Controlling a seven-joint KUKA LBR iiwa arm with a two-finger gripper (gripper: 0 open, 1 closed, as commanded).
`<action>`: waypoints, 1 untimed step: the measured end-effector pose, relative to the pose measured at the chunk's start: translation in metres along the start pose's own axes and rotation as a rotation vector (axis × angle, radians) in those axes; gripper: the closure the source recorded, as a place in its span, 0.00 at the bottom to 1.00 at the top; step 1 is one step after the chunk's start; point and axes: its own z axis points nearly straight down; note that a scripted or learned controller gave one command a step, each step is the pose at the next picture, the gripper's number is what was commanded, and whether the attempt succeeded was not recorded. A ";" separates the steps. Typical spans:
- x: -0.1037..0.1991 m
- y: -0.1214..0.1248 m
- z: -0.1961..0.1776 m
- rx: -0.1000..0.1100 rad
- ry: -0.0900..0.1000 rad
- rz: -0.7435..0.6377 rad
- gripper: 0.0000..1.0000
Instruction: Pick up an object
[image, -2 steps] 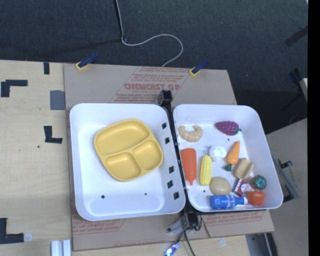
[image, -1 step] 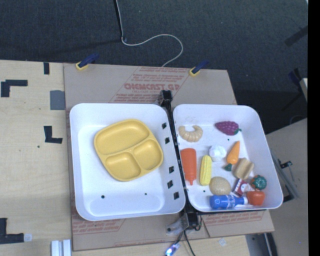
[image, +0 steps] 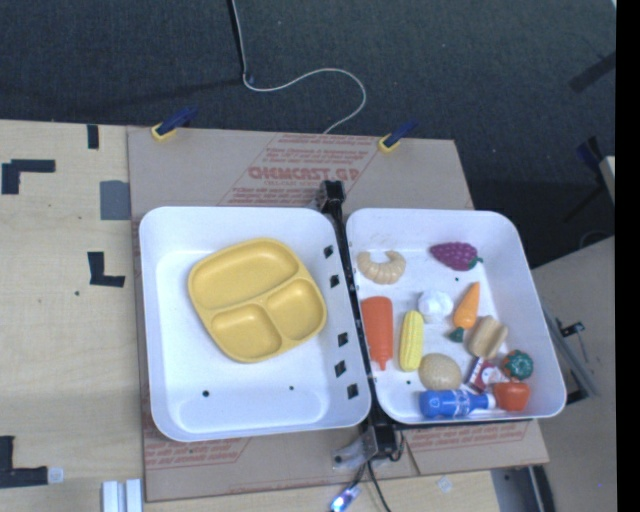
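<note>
Since the toy food crowds the right bin (image: 505, 232), the purple grapes (image: 453, 255) lying apart near its far edge look the easiest pick, though I cannot tell the gripper's state.

You see a light wooden table (image: 60, 330) with black marks. On it lies a flat brown cardboard sheet (image: 300, 170) with red print, held at its far edge by two yellow-and-blue clamps (image: 172, 122). On the cardboard stand two shallow white plastic bins, the left bin (image: 165, 390) touching the right bin (image: 520, 260).
</note>
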 end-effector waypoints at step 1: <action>0.000 0.000 0.030 0.001 0.000 0.000 1.00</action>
